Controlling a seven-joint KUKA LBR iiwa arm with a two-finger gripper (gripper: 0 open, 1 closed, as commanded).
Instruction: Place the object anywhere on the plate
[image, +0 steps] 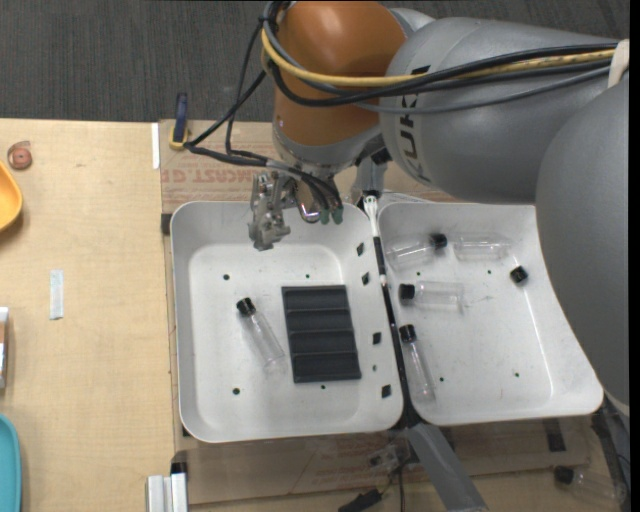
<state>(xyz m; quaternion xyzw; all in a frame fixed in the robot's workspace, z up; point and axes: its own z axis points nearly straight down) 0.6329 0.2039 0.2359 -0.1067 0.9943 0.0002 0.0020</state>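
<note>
While my claw (268, 232) hangs at the left bin's (200, 400) far edge, can't tell if it's open. Vial (259, 331) lies just left of the black ribbed plate (320, 333); being clear and round, it'll probably roll away.

White capital letters "KU", the start of a longer word cut off by cables, stand on the grey arm (470, 110), up and to the right of the pincer (268, 232). Red block print runs upside down along the cardboard strip (215, 172) just up and left of the pincer, at the far rim of the left bin (190, 330); it looks like "PRODUCT", but the letters are partly hidden by cables and cannot be read for certain. No other writing is legible.
</note>
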